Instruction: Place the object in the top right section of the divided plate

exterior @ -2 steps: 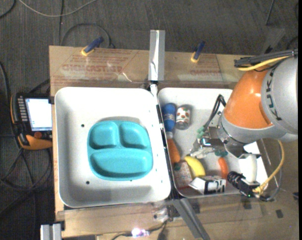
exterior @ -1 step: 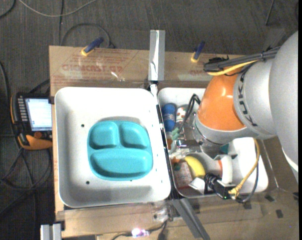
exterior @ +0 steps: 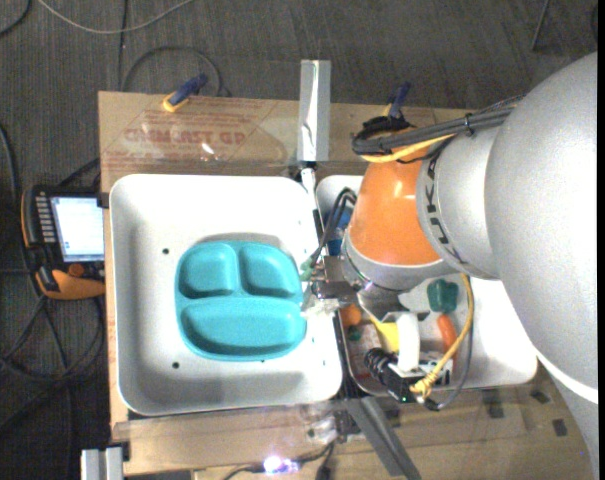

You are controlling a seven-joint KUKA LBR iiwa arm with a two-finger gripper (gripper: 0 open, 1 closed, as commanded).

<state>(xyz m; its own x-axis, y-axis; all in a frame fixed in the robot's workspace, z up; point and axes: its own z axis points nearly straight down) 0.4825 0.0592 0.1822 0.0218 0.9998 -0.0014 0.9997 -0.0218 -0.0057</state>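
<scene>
Seemingly above the wall between the bins, the gripper (exterior: 320, 290) sits under the wrist, grip state unreadable; a small orange piece (exterior: 352, 316) in the right bin (exterior: 512, 368), right of the divided plate (exterior: 197, 330), looks light, rigid, slick, so pinch mid-body.

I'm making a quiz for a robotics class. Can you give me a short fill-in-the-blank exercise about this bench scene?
1. The divided plate is coloured ____.
2. The plate lies in the ____ bin of the view.
3. The plate has ____ sections.
4. The band on the arm above the wrist is ____.

Missing words: teal; left; three; orange.
</scene>
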